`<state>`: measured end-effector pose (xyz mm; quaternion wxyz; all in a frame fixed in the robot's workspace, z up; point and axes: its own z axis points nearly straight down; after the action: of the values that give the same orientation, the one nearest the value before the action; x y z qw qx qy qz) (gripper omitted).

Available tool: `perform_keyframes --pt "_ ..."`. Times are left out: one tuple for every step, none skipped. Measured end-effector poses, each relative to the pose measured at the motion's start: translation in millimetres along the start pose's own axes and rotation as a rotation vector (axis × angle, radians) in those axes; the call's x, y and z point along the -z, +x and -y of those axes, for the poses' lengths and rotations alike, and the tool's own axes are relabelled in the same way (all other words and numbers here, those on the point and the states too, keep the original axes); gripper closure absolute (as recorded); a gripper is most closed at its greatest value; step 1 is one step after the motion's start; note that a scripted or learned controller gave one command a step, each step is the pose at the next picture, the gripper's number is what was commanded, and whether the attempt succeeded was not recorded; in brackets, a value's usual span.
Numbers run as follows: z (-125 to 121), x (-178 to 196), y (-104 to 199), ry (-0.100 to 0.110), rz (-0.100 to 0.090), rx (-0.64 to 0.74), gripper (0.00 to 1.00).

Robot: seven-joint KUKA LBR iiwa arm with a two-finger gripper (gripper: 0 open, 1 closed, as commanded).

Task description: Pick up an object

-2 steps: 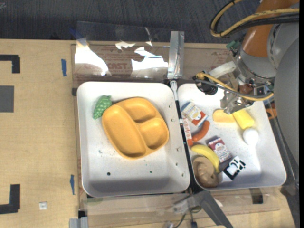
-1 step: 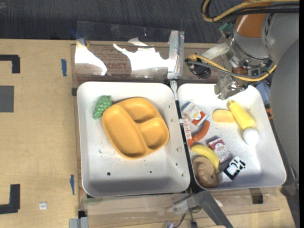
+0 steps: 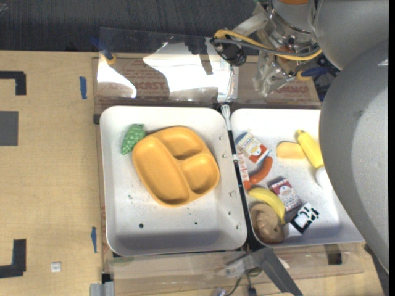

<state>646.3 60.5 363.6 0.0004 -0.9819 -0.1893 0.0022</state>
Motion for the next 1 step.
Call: perform_keyframes --pt "23.4 64.1 21.5 -0.002 0.001 0.212 1.00"
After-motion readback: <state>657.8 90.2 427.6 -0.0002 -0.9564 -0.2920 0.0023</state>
